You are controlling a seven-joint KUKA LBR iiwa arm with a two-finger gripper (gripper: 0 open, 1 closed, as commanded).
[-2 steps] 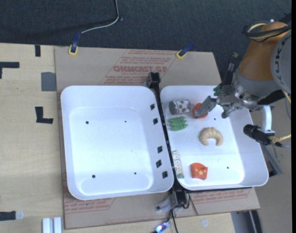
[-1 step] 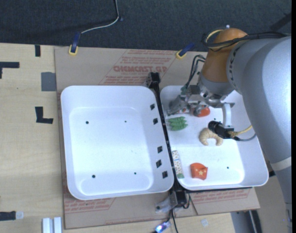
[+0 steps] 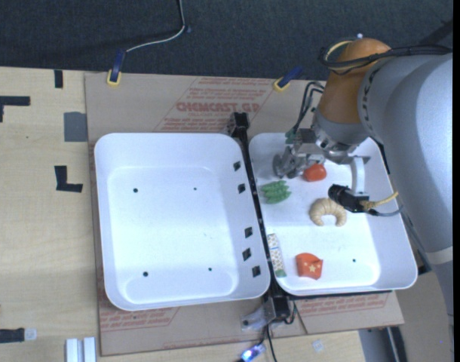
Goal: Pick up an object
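gripper (image 3: 288,164) sits low in the right bin (image 3: 381,266), between the green item (image 3: 275,192) and red item (image 3: 314,173); finger state cannot be told.

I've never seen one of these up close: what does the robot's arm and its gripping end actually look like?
The arm is thick, rounded and smooth grey, with an orange band above the wrist. Dark and yellowish cables loop around that band. The gripper is a small metallic grey assembly, and a black fitting with a yellow cable hangs beside it.

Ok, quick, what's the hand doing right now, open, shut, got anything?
Hand: low in the right bin, beside the red piece; open or shut cannot be told, and no hold is visible.
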